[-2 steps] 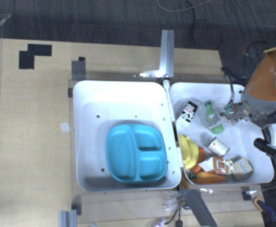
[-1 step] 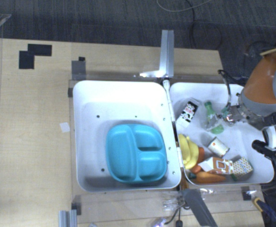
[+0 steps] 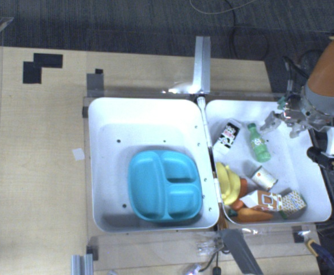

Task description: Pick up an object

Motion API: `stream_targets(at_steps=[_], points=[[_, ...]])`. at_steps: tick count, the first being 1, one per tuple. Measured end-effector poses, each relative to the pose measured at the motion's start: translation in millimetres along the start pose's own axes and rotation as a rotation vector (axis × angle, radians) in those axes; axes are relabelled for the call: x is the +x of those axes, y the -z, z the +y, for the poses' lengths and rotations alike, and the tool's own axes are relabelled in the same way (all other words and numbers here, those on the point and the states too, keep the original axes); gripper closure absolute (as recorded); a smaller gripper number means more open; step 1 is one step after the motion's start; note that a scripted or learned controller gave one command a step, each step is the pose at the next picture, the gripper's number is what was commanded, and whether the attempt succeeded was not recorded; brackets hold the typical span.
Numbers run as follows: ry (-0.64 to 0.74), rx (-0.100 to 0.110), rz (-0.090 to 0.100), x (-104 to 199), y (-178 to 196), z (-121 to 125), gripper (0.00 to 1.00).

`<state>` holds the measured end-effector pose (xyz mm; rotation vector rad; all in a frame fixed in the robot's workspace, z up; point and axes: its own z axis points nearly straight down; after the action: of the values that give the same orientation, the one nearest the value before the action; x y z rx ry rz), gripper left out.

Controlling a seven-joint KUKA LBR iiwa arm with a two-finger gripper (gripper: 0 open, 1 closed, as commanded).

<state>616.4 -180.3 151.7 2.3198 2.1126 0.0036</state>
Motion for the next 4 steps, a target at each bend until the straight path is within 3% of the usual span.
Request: stream_targets(at_steps=[1, 2, 3, 4], points=[[-0.010, 0.001, 0.000, 41, 13, -46, 0.00], [-0.042, -0.006, 0.000, 12, -64, -11, 0.00], [-0.035, -0.012, 0.001, 14, -52, -9, 1.00], [-0.043, -0.001, 0.001, 91, 63, -4, 1.00]])
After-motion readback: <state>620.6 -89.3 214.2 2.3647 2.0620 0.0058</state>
